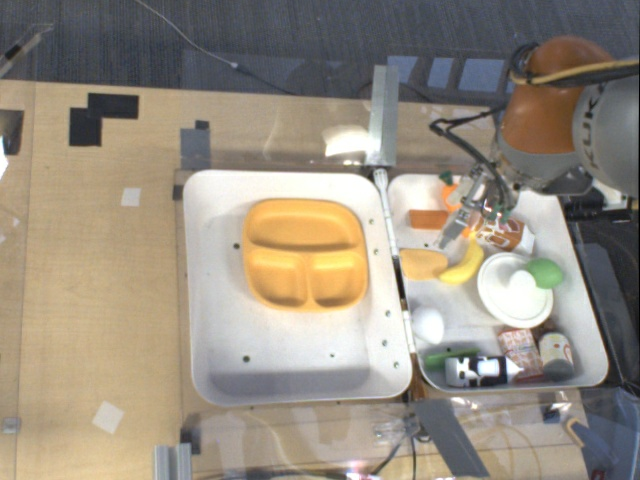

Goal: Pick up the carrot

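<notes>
I am seeing the claw (470,211) hanging over the far part of the right bin (590,353), its grey fingers pointing down toward the banana (462,265); I cannot tell whether it is wide or narrow. The carrot (427,220), an orange piece, is lying on the bin floor just beside the claw, on the side toward the left bin (215,368), apart from the fingers. The banana is lying just nearer than the claw, with a tan flat piece (422,263) touching it. A white bowl (515,290) is sitting beyond the banana, a green ball (546,273) against its rim. A yellow divided tray (304,252) is resting in the left bin on the counter (90,298).
</notes>
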{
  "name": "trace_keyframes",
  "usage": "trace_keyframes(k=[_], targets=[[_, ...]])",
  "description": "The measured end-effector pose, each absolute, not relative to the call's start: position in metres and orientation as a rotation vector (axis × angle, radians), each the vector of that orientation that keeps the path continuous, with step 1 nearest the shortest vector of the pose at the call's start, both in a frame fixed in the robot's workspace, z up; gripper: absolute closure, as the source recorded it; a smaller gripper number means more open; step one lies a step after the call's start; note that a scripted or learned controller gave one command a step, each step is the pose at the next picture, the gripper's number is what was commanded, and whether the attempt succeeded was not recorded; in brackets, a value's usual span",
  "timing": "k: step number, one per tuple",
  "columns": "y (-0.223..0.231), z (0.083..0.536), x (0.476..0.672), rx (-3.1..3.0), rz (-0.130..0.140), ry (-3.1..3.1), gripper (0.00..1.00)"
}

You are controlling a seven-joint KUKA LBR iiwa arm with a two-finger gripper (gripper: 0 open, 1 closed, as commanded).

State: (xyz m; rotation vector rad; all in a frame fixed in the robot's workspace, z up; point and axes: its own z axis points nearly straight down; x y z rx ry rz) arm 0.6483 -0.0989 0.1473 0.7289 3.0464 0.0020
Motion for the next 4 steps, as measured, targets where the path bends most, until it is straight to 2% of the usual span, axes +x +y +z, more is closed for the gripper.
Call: trace_keyframes(k=[1, 2, 3, 4], targets=[[-0.086, 0.098, 0.661, 0.671, 0.002, 3.060, 0.00], [-0.085, 0.093, 0.631, 0.801, 0.006, 3.016, 0.00], [-0.084, 0.105, 0.634, 0.791, 0.008, 3.010, 1.00], [-0.030, 0.190, 0.634, 0.308, 0.004, 3.111, 1.00]])
